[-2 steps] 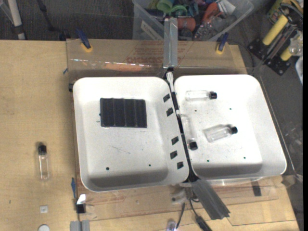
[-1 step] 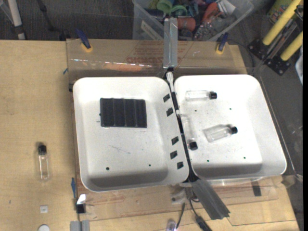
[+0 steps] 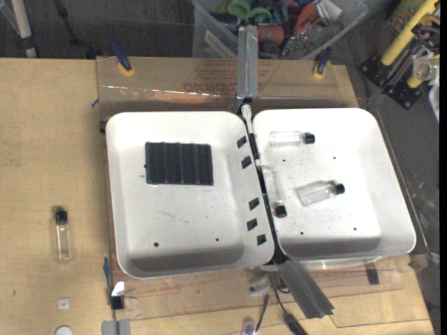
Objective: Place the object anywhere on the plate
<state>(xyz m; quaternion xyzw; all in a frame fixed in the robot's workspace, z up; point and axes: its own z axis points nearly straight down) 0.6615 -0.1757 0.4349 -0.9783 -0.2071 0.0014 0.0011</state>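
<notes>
Jaws: can't tell. Black ribbed rectangular plate (image 3: 179, 164) in left white bin (image 3: 133, 250); clear capped vials (image 3: 320, 192) in right bin (image 3: 391, 229); tan wooden surface (image 3: 42, 152).

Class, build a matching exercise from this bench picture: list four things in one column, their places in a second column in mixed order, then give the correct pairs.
Things:
1. black ridged plate
2. clear vial lying on the wooden bench
3. clear vial with its black cap pointing right, nearest the far rim
4. bin of colourful toys

Places:
A. beyond the bench, at the top of the view
B. left of both white bins
C. inside the left bin
D. inside the right bin

Pairs: 1-C, 2-B, 3-D, 4-A
</notes>
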